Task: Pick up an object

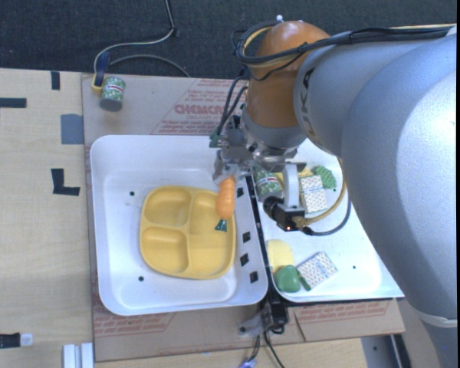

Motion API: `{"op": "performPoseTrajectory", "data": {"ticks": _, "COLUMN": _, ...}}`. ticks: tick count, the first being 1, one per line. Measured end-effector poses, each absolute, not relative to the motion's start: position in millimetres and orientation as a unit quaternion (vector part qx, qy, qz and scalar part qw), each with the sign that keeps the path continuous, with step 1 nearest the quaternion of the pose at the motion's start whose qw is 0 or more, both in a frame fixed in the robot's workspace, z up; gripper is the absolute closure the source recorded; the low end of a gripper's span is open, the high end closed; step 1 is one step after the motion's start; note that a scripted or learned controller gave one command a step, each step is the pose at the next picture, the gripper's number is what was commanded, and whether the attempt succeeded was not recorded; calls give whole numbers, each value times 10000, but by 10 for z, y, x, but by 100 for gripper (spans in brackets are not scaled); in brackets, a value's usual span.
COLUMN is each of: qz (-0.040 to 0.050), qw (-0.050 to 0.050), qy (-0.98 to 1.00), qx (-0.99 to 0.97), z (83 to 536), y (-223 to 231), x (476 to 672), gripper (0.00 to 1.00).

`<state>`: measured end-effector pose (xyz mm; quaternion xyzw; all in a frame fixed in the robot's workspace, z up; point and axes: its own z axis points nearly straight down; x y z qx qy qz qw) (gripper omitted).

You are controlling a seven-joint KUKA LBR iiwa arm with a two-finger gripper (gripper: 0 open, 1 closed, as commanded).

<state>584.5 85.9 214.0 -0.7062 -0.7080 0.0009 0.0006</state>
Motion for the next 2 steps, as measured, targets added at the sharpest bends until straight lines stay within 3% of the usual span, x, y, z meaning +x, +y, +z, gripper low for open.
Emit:
{"op": "performPoseTrajectory", "data": {"ticks": 1, "qz": 14, "qw": 8, "qy": -7076, "qx": -7066, "z": 1835, "y": 870, "x": 5653, "gripper": 100}}
{"op": "performPoseTrajectory", "data": {"ticks": 2, "qz": 7, "qw": 8, "qy": -7081, "qx": -7061, "z": 2457, "y": 1171, "x": 4947, "gripper": 100}}
